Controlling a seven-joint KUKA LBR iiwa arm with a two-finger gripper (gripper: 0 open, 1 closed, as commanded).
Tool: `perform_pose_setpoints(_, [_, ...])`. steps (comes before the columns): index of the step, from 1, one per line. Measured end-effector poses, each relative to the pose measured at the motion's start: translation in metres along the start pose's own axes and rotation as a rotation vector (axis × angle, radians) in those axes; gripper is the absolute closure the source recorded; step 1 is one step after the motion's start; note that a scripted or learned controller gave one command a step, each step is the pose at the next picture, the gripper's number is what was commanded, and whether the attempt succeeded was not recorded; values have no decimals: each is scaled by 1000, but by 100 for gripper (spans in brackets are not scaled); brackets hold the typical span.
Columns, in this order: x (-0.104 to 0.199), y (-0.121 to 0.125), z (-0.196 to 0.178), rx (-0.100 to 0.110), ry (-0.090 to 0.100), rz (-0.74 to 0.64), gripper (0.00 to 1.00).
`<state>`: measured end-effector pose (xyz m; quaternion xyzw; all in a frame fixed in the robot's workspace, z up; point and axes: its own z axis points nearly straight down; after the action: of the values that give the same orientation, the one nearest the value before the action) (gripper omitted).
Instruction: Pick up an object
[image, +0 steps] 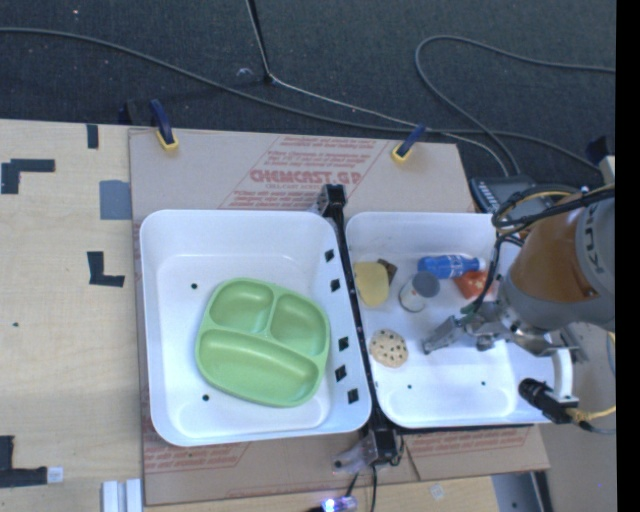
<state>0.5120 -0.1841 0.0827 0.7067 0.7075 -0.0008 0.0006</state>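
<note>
Reaching in from the right, the grey arm with its orange band (560, 262) holds its jaws (440, 338) low over the floor of the right shallow white bin (450, 402). Whether they are open or shut cannot be told, and nothing shows between them. Candidates for picking lie close: a round speckled cookie-like disc (388, 348) just left of the tips, a pale yellow wedge (371, 283), a small grey cup (417, 292), and a blue bottle (447, 265) beside something red (471, 284). The green divided plastic plate (264, 341) sits in the left bin (160, 330). Judging by this, no grasp is made yet; closing and lifting remain.
</note>
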Motion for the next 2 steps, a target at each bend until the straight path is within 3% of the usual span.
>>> perform_pose_setpoints(1, [-1,2,-14,-4,-2,0,100])
perform_pose_setpoints(2, [-6,8,-73,-4,0,0,100])
